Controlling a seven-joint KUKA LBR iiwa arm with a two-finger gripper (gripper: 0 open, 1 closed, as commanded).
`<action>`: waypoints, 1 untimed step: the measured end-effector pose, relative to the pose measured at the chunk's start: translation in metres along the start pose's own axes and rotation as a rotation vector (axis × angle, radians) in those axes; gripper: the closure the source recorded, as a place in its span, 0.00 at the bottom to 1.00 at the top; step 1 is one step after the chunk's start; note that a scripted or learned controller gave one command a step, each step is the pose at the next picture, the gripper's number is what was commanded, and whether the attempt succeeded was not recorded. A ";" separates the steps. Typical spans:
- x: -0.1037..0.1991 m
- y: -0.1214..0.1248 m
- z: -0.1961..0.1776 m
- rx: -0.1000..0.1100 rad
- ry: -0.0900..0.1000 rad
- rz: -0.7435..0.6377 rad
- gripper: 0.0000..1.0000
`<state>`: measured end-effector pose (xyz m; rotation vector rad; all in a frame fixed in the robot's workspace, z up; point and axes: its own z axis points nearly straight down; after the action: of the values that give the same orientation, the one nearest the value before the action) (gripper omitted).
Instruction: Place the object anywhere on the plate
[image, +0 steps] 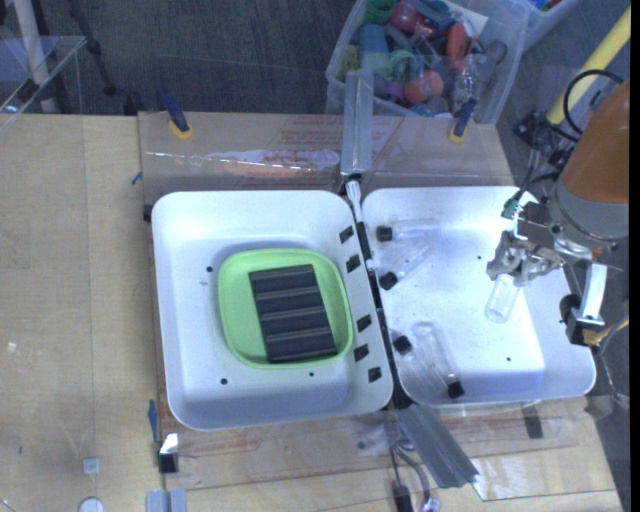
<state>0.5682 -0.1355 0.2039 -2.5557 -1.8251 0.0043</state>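
Observation:
A green plate (232, 275) lies in the left white bin (180, 330) with a dark ridged block (292, 314) resting on it. My gripper (512, 270) hangs over the right side of the right bin (560, 372), far to the right of the plate. A clear plastic tube (497, 300) hangs down from the gripper, its upper end between the shut fingers. The tube's lower end is close above the bin floor; whether it touches the floor is not clear.
More clear tubes with black caps lie in the right bin: one at the back left (405, 232), one below it (400, 265), one at the front (432, 352). A black-clipped divider (362, 290) separates the bins. A box of colourful toys (420, 50) stands behind.

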 end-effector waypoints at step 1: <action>0.000 0.000 0.000 0.000 0.000 0.000 0.00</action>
<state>0.5682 -0.1356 0.2041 -2.5562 -1.8248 0.0038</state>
